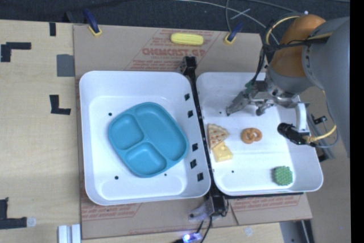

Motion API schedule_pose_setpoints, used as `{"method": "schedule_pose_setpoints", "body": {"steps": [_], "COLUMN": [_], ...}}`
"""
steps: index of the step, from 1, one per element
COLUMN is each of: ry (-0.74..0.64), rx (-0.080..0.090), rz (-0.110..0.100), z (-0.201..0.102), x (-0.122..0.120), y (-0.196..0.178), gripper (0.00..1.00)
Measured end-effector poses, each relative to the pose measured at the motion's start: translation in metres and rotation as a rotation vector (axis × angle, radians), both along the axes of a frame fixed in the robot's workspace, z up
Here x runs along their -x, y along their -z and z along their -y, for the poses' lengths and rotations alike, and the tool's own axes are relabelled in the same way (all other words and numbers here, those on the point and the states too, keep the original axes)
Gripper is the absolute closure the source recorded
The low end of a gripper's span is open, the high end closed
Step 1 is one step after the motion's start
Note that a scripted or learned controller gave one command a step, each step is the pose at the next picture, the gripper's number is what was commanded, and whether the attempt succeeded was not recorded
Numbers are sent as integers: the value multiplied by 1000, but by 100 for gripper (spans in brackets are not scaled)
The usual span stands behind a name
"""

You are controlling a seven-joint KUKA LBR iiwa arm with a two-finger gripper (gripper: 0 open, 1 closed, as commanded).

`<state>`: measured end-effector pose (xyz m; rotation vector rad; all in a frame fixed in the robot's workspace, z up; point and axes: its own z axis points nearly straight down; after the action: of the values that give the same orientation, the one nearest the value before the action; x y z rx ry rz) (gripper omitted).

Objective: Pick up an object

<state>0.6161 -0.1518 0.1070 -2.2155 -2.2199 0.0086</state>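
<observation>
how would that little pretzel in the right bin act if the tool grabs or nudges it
The pretzel looks small and thin, so probably light and easy to slide on the smooth white bin floor. It lies flat, so rolling seems unlikely. Its looped shape suggests fingers could slip through or off it.

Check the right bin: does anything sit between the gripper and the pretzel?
Nothing visible does. The gripper hangs over bare bin floor above the pretzel. The waffle piece and cheese wedge lie off to the pretzel's left.
</observation>
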Motion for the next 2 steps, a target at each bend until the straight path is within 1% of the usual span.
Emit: {"method": "schedule_pose_setpoints", "body": {"steps": [1, 2], "ry": [0, -1], "rx": [2, 3], "rz": [8, 11], "z": [-1, -1], "x": [0, -1], "y": [22, 11], "gripper": [0, 100]}}
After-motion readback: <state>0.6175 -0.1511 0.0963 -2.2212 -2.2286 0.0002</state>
